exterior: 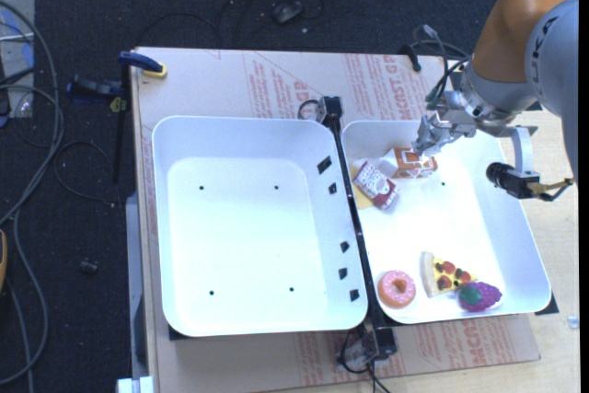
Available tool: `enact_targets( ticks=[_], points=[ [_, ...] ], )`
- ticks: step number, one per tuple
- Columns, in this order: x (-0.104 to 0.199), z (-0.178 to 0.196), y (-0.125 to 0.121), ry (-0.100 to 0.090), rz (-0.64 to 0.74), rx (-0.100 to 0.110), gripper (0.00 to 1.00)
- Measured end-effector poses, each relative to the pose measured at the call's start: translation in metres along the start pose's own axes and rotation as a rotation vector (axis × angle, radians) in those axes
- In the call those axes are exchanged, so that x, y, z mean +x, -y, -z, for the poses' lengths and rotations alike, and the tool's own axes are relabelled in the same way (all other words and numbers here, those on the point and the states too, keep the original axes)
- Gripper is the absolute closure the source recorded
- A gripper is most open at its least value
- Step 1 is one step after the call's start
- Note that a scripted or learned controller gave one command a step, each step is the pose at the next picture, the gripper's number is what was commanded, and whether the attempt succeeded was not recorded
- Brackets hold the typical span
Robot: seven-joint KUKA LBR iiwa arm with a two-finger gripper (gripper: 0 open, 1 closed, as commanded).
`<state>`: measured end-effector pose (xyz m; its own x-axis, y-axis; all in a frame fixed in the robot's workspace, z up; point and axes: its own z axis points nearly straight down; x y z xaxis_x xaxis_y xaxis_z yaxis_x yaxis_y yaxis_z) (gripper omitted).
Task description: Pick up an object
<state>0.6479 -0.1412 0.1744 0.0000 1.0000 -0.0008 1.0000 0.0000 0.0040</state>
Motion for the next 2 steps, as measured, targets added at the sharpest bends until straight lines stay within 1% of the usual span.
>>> enact_targets(
  ticks=[1,2],
  points=[
    [0.0,0.042,-0.001,0.0,0.0,0.0,1.0],
    [0.048,0.035,0.006,-0.002,0.004,0.004,1.0]
  ],
)
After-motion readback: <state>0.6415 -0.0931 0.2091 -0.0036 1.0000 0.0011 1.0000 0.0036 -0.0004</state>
